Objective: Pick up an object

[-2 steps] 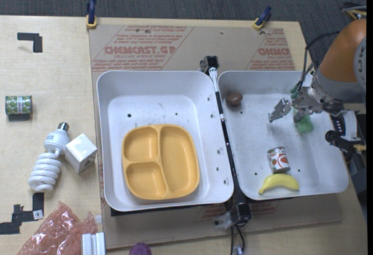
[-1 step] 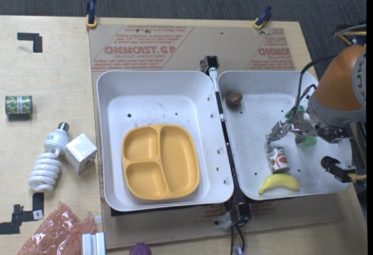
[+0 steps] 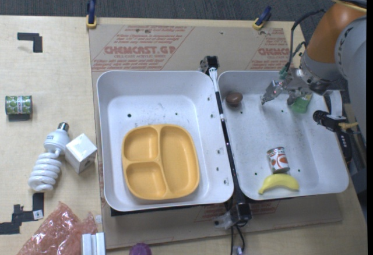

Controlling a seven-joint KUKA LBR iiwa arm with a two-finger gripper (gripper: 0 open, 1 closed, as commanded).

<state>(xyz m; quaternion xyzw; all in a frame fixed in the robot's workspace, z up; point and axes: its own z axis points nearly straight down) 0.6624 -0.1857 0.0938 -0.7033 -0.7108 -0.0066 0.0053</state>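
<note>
- The left bin (image 3: 111, 94) holds one thing, a yellow divided plate (image 3: 161, 162) with three compartments, lying flat toward the near side.
- The right bin (image 3: 326, 181) holds a banana (image 3: 278, 184) by its near wall, and just behind it, close enough that I cannot tell if they touch, a small can (image 3: 278, 159) standing upright with a red and white label too small to read.
- At the far left corner of that bin sits a small brown rounded object (image 3: 233, 98), well apart from the can and banana.
- The gripper (image 3: 285, 91) is over the far right part of the right bin, with a green object (image 3: 301, 103) just beside it; from here I cannot tell how wide its fingers stand or whether they have hold of anything.
- The arm (image 3: 338, 32), grey with an orange band, comes in from the right.
- The cardboard sheet (image 3: 140, 44) behind the bins carries red print reading "CHEMCAST G P", repeated in part on the right.
- On the bench to the left lie a spiral light bulb (image 3: 46, 160), a white cube (image 3: 81, 153), a small green can (image 3: 18, 106) and a red mesh bag (image 3: 55, 230).
</note>
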